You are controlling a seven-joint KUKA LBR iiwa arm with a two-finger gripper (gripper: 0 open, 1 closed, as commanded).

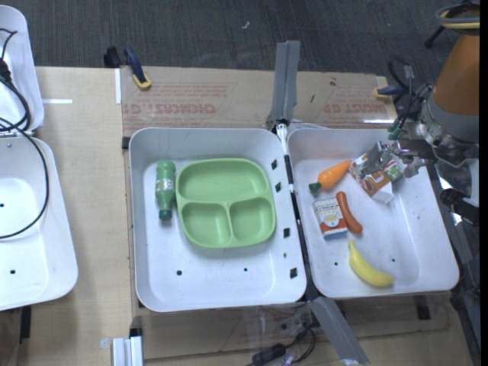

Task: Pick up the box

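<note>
Hand: we see the hand [390, 152] low over the back of the right bin, under the grey arm [457, 90] with its orange band; it hangs right over a brown carton, and we cannot tell how it is set.
Table: we see a pale wooden table [84, 128] with a brown printed cardboard sheet [206, 101] laid under the back of the bins; dark carpet [191, 14] lies beyond it.
Far left: we note a white moulded piece [30, 235] with a black cable [23, 120] looped over it.
Left bin: the left bin [152, 280] carries a green bottle [165, 190] lying beside a green divided tray [226, 202].
Divider: a grey post [286, 78] stands at the back between the two bins.
Right bin: the right bin [427, 265] carries an orange carrot [334, 174], a red sausage [350, 212] and a yellow banana [369, 267] towards the front.
Box: we find the box [330, 218] lying flat left of centre in the right bin, just beside the sausage; it is small and white with an orange picture and a blue lower edge.
Carton: the brown carton [375, 177] lies tilted near the bin's back, right of the carrot.
</note>
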